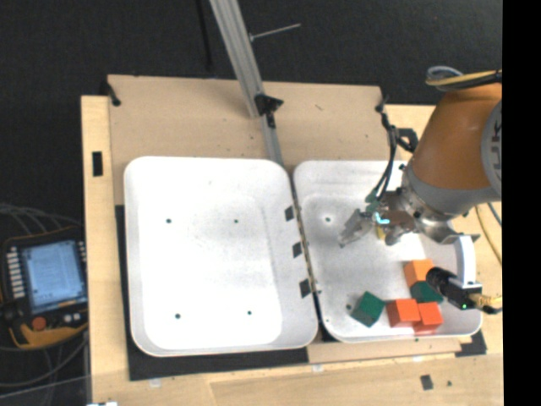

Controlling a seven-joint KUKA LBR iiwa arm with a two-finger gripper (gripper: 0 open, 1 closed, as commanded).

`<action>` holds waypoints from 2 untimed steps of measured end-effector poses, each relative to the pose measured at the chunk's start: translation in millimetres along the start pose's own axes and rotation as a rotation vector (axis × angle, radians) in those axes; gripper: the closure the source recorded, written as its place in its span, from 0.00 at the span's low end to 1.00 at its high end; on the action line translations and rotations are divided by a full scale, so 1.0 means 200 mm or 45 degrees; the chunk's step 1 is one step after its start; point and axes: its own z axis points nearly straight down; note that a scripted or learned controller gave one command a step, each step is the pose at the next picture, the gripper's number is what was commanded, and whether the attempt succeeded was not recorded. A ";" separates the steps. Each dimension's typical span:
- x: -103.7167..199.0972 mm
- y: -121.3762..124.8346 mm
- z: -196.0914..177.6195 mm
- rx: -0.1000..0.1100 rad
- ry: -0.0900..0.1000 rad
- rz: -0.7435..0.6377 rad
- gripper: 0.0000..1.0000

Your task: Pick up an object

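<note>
My gripper [356, 228] hangs over the middle of the right bin [338, 184], its fingers pointing left and down, spread apart with nothing between them. Near the bin's front edge lies a dark green block [367, 309]. To its right sit orange blocks [414, 313] side by side. Another orange block [417, 272] and a green piece [425, 292] lie just behind them, partly hidden by the robot's own hardware. All of these lie well in front of and to the right of the gripper.
The left bin [207, 252] lies beside the right one, joined by dark clips [296, 248] along the shared edge. A slanted metal pole [241, 57] rises behind the bins. A handheld control pendant [46, 282] sits off the bench at the left.
</note>
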 end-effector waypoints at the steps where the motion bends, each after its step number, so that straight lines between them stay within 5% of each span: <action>1: 0.00 0.00 0.00 -0.003 -0.001 0.007 0.00; 2: -0.03 -0.04 0.28 0.005 -0.002 0.005 0.00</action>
